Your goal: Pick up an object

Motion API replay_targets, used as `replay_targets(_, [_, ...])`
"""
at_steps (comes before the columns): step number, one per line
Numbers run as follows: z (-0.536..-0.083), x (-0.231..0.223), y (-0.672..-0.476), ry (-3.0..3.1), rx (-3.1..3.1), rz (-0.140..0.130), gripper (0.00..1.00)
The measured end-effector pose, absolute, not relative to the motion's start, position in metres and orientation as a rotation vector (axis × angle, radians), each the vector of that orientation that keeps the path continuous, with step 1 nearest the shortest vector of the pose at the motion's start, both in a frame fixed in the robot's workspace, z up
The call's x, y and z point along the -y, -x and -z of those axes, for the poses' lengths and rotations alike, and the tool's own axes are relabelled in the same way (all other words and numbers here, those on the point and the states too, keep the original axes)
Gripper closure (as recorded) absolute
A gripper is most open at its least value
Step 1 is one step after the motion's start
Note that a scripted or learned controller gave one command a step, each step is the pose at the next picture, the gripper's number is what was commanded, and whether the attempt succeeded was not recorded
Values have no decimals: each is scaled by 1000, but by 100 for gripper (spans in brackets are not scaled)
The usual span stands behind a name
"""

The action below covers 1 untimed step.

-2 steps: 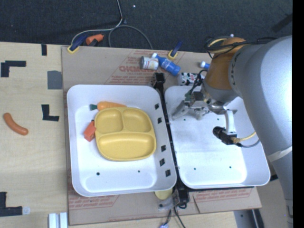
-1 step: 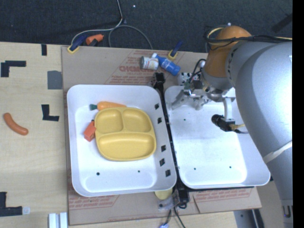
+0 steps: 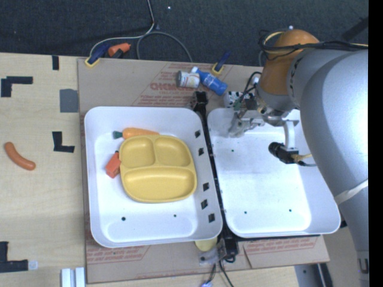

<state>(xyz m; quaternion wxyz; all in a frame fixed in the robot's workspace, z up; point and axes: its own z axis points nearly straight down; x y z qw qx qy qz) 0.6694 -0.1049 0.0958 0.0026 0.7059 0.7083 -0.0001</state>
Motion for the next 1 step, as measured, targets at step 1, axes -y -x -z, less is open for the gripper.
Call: replay_targets(1, [-189, 45, -595, -2218, -2227, -3, 100])
